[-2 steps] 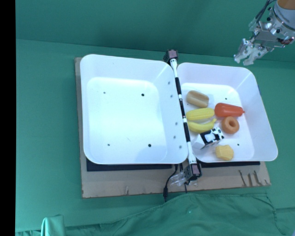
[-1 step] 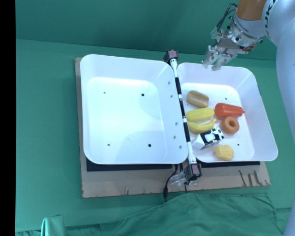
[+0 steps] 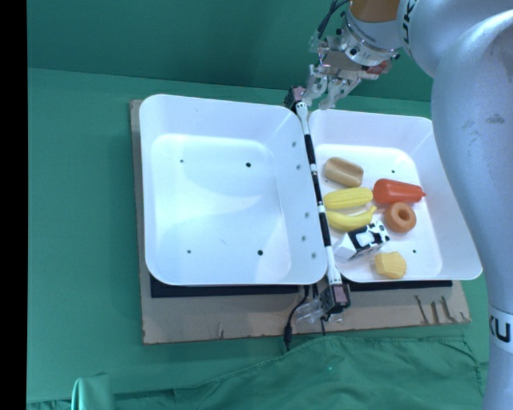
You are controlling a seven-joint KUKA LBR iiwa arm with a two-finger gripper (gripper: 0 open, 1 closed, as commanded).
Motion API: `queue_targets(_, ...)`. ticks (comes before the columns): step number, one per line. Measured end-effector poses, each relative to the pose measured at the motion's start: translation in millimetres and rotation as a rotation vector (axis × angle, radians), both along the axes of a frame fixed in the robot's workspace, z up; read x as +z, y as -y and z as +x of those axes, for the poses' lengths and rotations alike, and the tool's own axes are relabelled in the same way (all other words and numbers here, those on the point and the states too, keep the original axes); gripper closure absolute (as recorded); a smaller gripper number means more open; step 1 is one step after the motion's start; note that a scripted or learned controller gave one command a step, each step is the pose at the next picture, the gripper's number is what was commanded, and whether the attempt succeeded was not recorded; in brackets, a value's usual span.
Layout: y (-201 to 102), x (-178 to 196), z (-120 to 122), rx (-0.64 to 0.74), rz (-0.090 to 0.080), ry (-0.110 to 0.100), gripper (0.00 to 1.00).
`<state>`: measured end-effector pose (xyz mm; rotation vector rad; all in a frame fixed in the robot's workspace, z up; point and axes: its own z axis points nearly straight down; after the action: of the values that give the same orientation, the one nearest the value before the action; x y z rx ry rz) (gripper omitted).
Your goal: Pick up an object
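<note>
Fingers [image 3: 323, 94] spread above bin rim, corn cob [image 3: 348, 198] lying roughly left-right

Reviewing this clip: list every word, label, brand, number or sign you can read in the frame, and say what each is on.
"KU": dark letters on the grey arm at the lower right edge, cut off by the frame.
A dark letter stroke on the arm beside the orange band at the top: too cropped to read.
Black-and-white carton in the right bin: dark patches, no legible text.
Nothing else carries readable text.

Seven toy foods cluster in the right bin [image 3: 449, 240]: hot-dog bun [image 3: 343, 170], corn cob [image 3: 347, 198], banana [image 3: 351, 219], carrot [image 3: 397, 191], donut [image 3: 399, 217], milk carton [image 3: 363, 240], yellow chunk [image 3: 389, 264].
</note>
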<state>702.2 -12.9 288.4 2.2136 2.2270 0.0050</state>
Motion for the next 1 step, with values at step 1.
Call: queue_targets(1,-66.7,73.3,-0.3,-0.001,0.001,0.007,1.0)
